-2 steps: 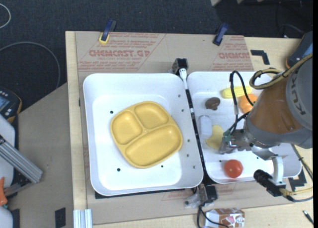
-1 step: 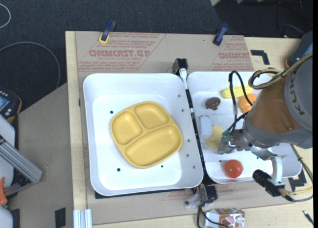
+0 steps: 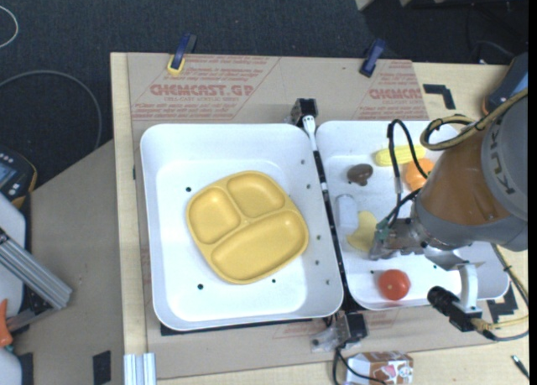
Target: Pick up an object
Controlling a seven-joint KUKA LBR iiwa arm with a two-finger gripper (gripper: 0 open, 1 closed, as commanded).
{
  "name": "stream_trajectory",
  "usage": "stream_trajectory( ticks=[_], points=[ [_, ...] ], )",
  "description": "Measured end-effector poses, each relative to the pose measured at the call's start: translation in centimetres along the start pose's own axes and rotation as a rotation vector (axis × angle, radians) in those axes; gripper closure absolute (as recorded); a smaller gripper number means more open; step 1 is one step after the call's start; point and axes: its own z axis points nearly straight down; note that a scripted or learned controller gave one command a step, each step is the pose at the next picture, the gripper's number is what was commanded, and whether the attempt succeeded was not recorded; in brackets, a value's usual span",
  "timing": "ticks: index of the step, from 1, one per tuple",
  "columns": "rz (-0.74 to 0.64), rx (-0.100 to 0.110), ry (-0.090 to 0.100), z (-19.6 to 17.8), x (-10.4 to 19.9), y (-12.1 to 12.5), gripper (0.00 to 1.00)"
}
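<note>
My end effector (image 3: 379, 241) is down in the right bin (image 3: 336, 136), low over its floor, right beside a pale yellow piece (image 3: 364, 229) that lies near the bin's left wall; can't tell whether it's clenched or released, my wrist hides that part. My arm (image 3: 470, 190) comes in from the right w/ the orange band above the wrist, a black cable looping over it. Other things in the same bin: a red ball (image 3: 394, 283) just below my end effector, near the front edge; a small brown lump (image 3: 360, 174) toward the back; a yellow item (image 3: 399, 156) and an orange one (image 3: 414, 174) at the back, partly behind my arm. Left bin (image 3: 159, 232) holds a yellow divided plate (image 3: 247, 226) w/ three sections, roughly centred. Both bins sit side by side on the tabletop (image 3: 134, 90), which has printed brown board under them and two blue clamps (image 3: 179, 54) at the far edge.
</note>
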Motion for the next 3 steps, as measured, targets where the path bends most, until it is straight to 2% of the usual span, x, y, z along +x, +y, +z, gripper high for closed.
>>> stream_trajectory(
  ticks=[3],
  points=[
    [0.001, 0.000, -0.001, 0.00, 0.36, 0.00, 1.00]
  ],
)
